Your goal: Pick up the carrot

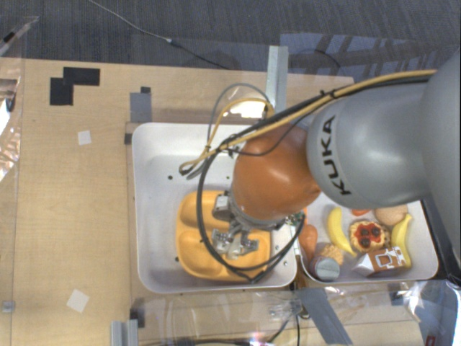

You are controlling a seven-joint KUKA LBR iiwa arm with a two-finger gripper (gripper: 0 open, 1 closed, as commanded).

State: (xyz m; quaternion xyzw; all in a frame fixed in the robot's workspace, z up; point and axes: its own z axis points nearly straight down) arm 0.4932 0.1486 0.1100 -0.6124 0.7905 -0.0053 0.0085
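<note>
Gripper low over yellow tray in left bin. Carrot lies right of it, in right bin, near bananas.

Two bins are set side by side on the desk. In the left bin a plate is found toward the near right part, and the tool is placed directly above it. The arm is stretched in from the right, over the wall between the bins. In the right bin, the carrot is laid against the left wall, with a banana just to its right and a can in front of it.
</note>
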